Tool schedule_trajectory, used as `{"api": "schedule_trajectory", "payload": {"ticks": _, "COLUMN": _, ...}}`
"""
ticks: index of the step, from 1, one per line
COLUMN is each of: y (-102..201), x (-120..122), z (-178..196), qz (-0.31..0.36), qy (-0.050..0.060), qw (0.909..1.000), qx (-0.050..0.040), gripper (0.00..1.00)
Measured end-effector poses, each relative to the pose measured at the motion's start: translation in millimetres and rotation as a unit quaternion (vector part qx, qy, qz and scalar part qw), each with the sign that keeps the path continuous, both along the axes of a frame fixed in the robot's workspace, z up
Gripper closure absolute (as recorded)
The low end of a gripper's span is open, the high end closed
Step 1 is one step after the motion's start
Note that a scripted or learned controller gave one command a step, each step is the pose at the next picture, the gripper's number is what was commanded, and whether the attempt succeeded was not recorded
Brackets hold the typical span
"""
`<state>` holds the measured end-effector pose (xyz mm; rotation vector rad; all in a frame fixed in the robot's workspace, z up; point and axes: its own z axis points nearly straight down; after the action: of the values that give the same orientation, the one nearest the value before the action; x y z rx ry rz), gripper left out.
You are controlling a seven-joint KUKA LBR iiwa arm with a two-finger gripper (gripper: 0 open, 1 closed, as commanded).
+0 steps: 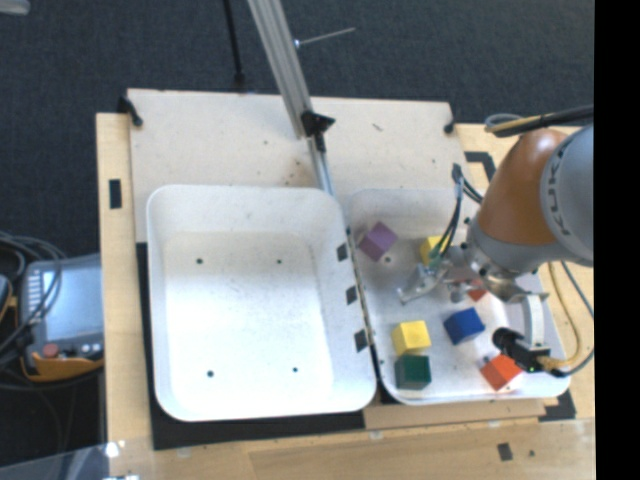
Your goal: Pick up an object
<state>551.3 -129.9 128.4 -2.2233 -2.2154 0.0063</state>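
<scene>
1. Reaching in from the right, the grey arm [545, 203] with its orange band leans over the right bin [400, 208], and its claw [425, 283] hangs low among the blocks near the middle of that bin.
2. The claw's metal tips are small and blurred against the white floor; whether they are released or clenched cannot be told, and no block can be seen between them.
3. A purple cube [378, 240] sits tilted near the bin's upper left, apart from the claw.
4. A small yellow piece [432, 248] shows just above the claw, partly hidden by cables.
5. A yellow cube [411, 336] lies below the claw, with a green cube [412, 370] touching or just beside its lower edge.
6. A blue cube [463, 325] rests to the right of the yellow cube, close under the arm's wrist.
7. An orange block [500, 371] lies near the bin's lower right corner, beside a black fitting.
8. The left bin [160, 268] stands just beside the right one on the pale worktop [220, 133].
9. A slanted metal rail [280, 53] crosses the upper part of the view.
</scene>
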Motion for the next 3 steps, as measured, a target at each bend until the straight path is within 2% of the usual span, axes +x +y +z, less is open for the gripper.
{"api": "schedule_trajectory", "payload": {"ticks": 1, "y": -0.9, "x": 2.5, "z": 14.1, "qz": -0.004, "qy": -0.005, "qw": 1.0000, "qx": 0.0006, "gripper": 1.00}}
{"api": "schedule_trajectory", "payload": {"ticks": 3, "y": -13.4, "x": -5.4, "z": 134.0, "qz": 0.004, "qy": -0.007, "qw": 1.0000, "qx": -0.0007, "gripper": 1.00}}
